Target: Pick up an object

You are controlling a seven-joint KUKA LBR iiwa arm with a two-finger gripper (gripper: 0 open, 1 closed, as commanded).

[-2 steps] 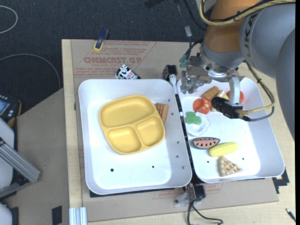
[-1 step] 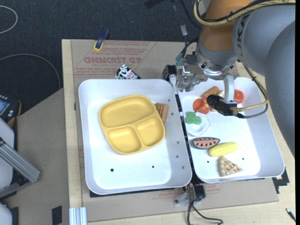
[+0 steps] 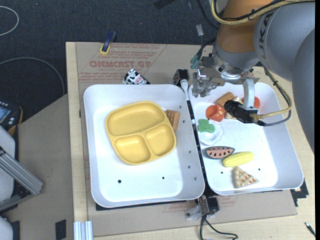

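Note:
My gripper hangs over the far left corner of the right bin, below the orange wrist band. Just in front of it lie a brown bread piece and a red tomato toy. A black cable part crosses beside them. Further forward in the same bin are a green toy on a white disc, a watermelon slice, a yellow corn cob and a pizza slice. Nothing is visibly held.
The left bin holds a yellow divided plate with a brown waffle piece at its right side. A black-and-white cow toy and a blue-yellow clip lie on the board behind the bins.

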